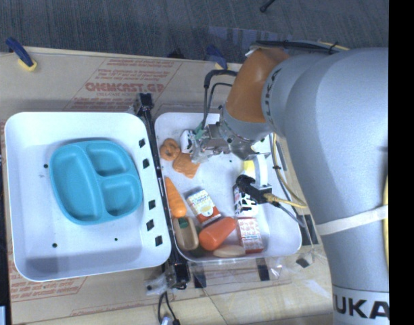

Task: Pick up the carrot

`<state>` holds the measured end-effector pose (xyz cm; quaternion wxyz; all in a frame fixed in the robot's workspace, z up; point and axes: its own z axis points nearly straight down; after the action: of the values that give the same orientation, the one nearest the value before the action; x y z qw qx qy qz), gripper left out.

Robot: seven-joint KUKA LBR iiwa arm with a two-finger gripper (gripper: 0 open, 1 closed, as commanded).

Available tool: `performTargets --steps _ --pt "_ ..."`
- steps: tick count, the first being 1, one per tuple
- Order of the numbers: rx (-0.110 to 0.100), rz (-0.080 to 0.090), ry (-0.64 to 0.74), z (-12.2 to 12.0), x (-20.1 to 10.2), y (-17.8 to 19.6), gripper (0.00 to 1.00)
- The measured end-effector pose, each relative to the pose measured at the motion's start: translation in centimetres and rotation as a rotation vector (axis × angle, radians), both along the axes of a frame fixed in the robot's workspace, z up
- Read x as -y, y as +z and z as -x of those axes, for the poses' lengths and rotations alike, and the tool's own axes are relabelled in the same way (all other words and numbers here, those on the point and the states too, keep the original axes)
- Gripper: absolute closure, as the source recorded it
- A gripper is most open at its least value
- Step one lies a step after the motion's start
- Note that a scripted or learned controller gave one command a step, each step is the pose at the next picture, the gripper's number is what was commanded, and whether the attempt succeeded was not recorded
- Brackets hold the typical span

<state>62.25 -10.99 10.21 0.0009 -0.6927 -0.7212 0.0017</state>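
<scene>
The gripper (201, 143) is hanging over the far end of the right bin (288, 230), above a bread-like toy (185, 164); I cannot tell its state. The carrot (175, 196) is lying along the bin's left wall, just beyond, so reaching it probably needs a short shift.

Look at the brown cardboard sheet (92, 80) under the bins — above the left white bin (17, 202) you can read red letters, "CHEMCAST GP". The smaller red lines around that word are too blurry to read. On the grey arm (359, 307), near its bottom, you see "UKA" — the first letter is cut off.
</scene>
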Motion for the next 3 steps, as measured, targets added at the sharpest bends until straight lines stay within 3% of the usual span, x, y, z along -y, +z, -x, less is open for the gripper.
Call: performTargets --steps 1,2,3 --pt "0.010 -0.006 0.049 1.5 -13.1 9.4 1.00" --pt "0.001 -0.002 0.018 -0.1 -20.8 8.9 1.00" --pt "0.014 -0.005 0.004 3.7 -26.1 28.5 1.00"
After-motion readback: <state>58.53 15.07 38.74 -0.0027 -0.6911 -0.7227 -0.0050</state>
